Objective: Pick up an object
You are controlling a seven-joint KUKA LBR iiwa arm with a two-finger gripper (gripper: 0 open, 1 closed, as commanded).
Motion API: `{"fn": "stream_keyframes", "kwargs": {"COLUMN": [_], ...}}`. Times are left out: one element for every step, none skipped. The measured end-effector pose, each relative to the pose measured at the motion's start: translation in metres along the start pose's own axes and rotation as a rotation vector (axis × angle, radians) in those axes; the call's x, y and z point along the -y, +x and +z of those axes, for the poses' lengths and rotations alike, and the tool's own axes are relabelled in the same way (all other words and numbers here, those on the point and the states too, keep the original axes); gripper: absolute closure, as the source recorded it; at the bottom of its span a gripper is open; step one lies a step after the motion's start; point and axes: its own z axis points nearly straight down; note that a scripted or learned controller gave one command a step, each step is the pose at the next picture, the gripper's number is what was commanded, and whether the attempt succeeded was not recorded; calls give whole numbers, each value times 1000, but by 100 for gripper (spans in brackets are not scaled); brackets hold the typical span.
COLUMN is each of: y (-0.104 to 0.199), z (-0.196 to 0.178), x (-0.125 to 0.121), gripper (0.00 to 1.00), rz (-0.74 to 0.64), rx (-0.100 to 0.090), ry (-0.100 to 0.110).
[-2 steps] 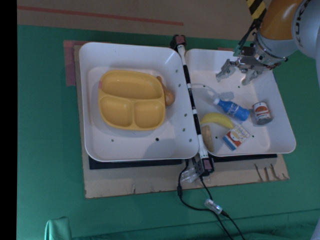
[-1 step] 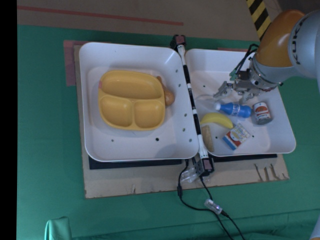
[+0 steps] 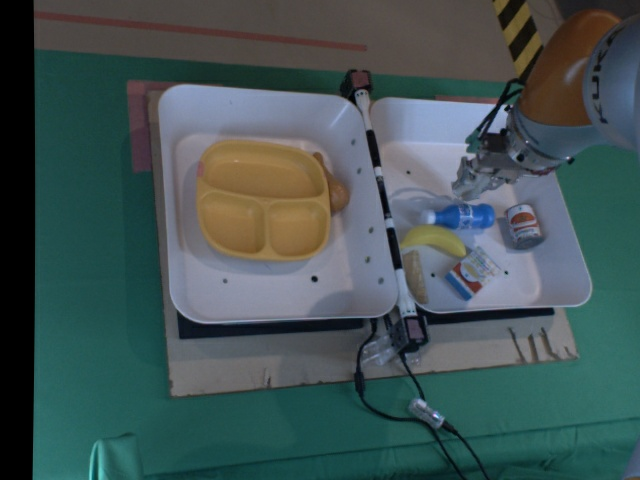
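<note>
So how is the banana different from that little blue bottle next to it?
The banana is yellow and curved; the bottle is blue with a white cap and straight. The banana lies nearer the bin's front edge, the bottle just behind it, closer to the pincer. Both lie on their sides in the right bin, nearly touching.

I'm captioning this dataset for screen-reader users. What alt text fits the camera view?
A grey and orange robot arm's gripper hovers over the right bin, just above a blue bottle lying beside a banana, a small can and a snack packet. The left bin holds a yellow divided tray.
</note>
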Motion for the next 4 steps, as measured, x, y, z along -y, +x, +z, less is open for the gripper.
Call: {"fn": "stream_keyframes", "kwargs": {"y": [0, -3, -3, -17], "z": [0, -16, -16, 13], "x": [0, -3, -3, 21], "gripper": [0, 100, 0, 0], "rz": [0, 7, 6, -6], "rx": [0, 5, 5, -6], "ry": [0, -13, -12, 21]}}
